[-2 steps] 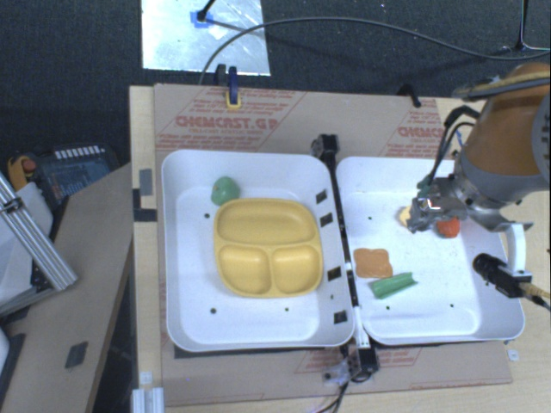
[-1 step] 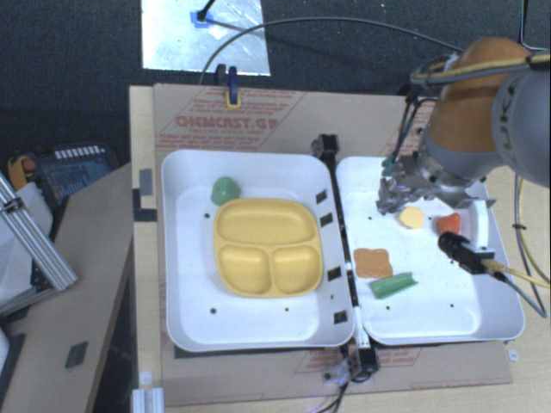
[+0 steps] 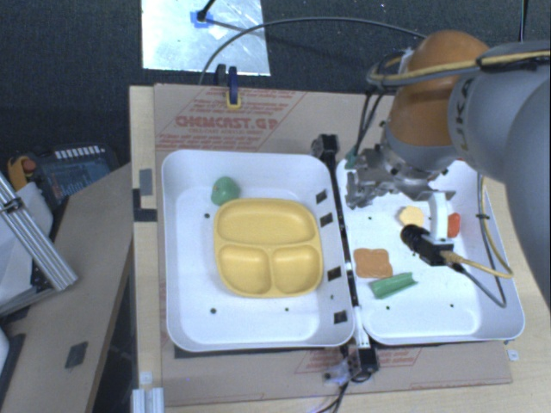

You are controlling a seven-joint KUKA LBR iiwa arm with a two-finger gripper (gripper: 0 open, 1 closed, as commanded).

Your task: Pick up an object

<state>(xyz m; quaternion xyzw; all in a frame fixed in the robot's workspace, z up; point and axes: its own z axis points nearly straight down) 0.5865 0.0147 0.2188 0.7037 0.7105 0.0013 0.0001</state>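
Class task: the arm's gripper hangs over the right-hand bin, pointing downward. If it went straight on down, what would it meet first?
Probably the bare white floor of the right bin under the gripper; the small pale yellow piece lies beside that line, though depth is unclear.

A dark carpet floor (image 3: 69,41) surrounds the desk (image 3: 142,127). A shiny metal sheet (image 3: 202,24) lies behind it, and a tan side table (image 3: 60,265) stands at the left.

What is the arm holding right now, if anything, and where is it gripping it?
That cannot be told: the end effector hangs over the right bin, and no object shows in it.
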